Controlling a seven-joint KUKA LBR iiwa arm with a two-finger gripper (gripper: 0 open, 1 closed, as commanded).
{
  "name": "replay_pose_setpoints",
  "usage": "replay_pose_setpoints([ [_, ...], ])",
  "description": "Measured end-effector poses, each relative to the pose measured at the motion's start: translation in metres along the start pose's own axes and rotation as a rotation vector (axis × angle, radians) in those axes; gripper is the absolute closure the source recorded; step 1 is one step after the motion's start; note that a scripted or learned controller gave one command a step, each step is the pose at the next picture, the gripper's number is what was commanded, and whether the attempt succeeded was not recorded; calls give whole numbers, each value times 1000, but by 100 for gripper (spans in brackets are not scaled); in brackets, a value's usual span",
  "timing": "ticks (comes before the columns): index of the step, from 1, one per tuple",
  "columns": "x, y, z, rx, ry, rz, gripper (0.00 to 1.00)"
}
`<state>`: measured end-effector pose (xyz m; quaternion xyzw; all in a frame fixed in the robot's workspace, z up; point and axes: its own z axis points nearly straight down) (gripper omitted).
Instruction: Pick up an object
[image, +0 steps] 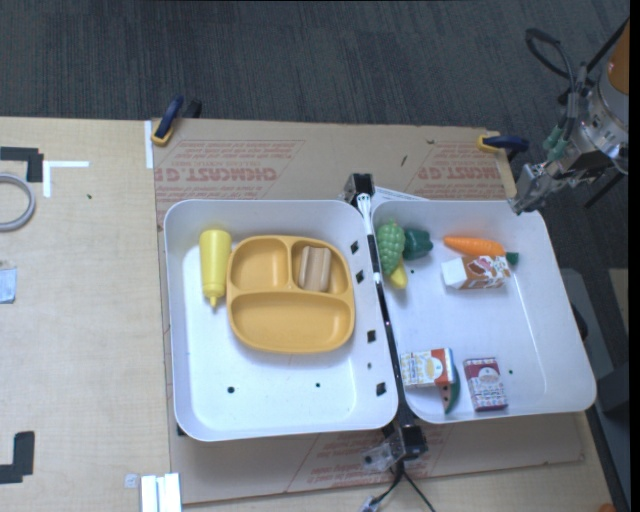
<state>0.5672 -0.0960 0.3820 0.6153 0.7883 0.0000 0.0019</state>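
Camera view: I see the gripper (528, 192) above the right bin's (560, 300) far corner; claw state I cannot tell. In that bin lie a tapered carrot (474, 244), bumpy corn (390, 246) and three boxy cartons. The left bin (190, 370) bears a smooth yellow tray (290, 325) and bottle (214, 262).

My arm (612, 95) cut off by right edge. My claw (528, 195) too small: finger state unreadable. Green item (452, 397) half hidden under small carton (428, 368).
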Motion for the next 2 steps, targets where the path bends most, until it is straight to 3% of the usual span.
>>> replay_pose_setpoints([
  [1, 20, -40, 84, 1, 2, -216, 100],
  [2, 19, -38, 74, -1, 0, -219, 100],
])
